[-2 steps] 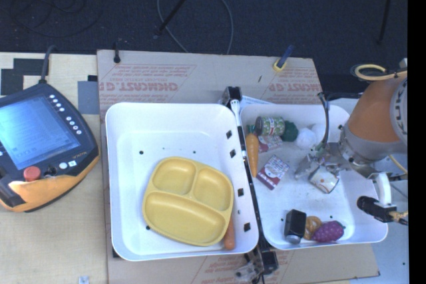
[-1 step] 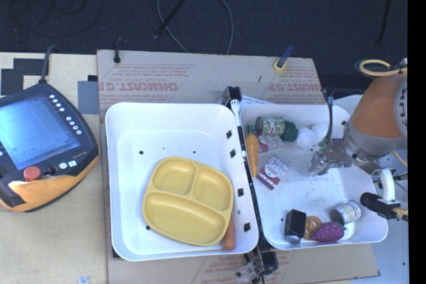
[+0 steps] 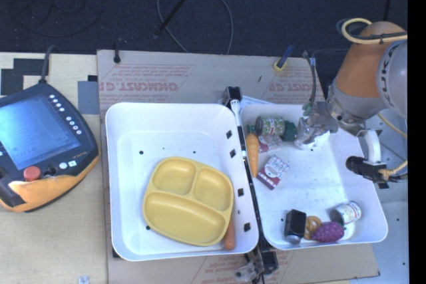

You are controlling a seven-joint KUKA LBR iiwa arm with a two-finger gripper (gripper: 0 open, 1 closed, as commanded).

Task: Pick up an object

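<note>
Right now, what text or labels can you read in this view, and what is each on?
Cardboard sheet: red print, upside down from here, too blurred to read.
Red-and-white packet: print too small.
Green-labelled bottle: label unreadable.
Pendant screen: text blurred.

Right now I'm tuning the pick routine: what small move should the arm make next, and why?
Probably a short shift toward the green bottle, then down: the gripper sits in the right bin just beside it, with nothing visibly held.
</note>
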